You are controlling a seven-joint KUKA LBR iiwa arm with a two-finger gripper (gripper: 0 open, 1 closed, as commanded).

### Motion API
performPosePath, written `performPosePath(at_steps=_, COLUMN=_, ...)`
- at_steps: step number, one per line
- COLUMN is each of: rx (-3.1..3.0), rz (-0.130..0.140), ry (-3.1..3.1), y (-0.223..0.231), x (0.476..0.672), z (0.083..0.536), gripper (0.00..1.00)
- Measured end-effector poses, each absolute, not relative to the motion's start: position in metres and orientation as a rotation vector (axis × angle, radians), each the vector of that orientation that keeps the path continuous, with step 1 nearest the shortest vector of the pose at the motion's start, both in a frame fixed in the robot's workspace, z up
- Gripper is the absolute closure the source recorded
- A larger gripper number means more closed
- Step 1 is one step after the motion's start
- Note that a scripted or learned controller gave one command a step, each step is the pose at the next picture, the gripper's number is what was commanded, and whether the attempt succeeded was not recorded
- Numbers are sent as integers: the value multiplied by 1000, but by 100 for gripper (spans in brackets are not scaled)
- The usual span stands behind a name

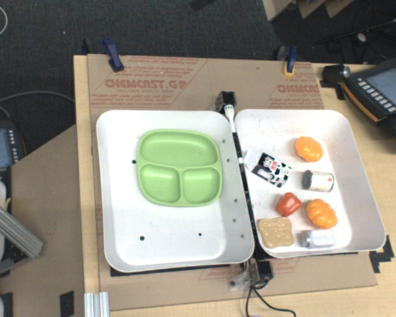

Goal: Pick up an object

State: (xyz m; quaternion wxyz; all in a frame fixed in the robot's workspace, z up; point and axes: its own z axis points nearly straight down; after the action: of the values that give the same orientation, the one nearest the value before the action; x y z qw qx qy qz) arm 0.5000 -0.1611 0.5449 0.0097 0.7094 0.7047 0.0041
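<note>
One green plate [179, 167]; seven small objects in the right bin [356, 137].
Two orange fruits [309, 148] [320, 213]; the spotted carton [272, 169] lies slanted, upper-left to lower-right.

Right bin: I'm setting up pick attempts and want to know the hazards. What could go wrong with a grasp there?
1. The red pepper, an orange pumpkin-shaped toy, the toast slice and a clear container sit crowded together, so a descent could bump a neighbour.
2. The toast slice lies flat near the right bin's left wall, giving the fingers little to grip.
3. The small cylinder lies on its side and may roll away.
</note>
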Motion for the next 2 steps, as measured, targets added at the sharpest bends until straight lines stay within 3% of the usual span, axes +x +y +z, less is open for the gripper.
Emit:
performPosePath(at_steps=1, rx=2234, rz=-12, ry=2226, y=-167, x=477, z=390, gripper=100)
performPosePath(at_steps=2, rx=2212, rz=8, ry=2205, y=-221, x=490, z=523, gripper=100)
